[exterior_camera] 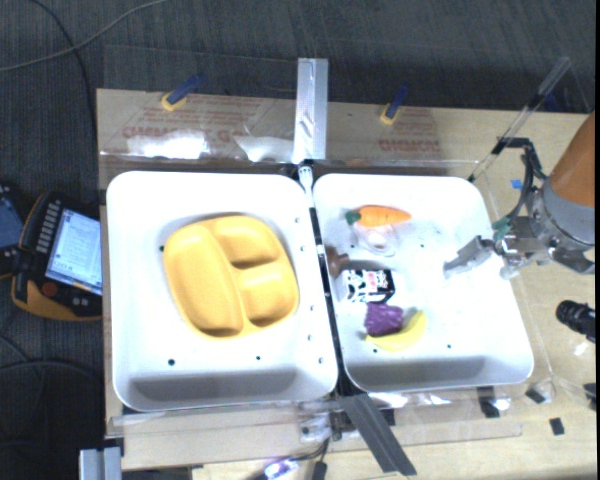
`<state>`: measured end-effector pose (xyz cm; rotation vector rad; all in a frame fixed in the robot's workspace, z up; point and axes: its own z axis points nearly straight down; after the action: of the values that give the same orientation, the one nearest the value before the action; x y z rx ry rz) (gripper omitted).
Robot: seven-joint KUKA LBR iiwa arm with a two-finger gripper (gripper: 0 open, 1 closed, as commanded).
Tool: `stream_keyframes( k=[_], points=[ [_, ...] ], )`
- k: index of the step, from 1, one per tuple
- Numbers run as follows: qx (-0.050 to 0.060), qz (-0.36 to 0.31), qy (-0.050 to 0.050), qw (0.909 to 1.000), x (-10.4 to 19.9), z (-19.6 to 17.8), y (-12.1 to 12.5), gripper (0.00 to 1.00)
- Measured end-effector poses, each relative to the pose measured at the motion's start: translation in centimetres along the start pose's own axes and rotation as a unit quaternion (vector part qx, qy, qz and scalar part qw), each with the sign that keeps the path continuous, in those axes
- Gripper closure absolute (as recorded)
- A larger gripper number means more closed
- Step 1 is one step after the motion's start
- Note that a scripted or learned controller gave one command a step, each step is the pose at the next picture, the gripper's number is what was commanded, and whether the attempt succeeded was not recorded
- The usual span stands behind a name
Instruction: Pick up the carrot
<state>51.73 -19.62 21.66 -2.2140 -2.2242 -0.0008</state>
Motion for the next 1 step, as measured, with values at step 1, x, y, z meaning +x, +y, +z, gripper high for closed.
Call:
stream_keyframes(
  k=[1],
  points=[
    [0.0,-0.05,-0.002,0.9988,5.35,5.72,6.47,0.0]
  ],
)
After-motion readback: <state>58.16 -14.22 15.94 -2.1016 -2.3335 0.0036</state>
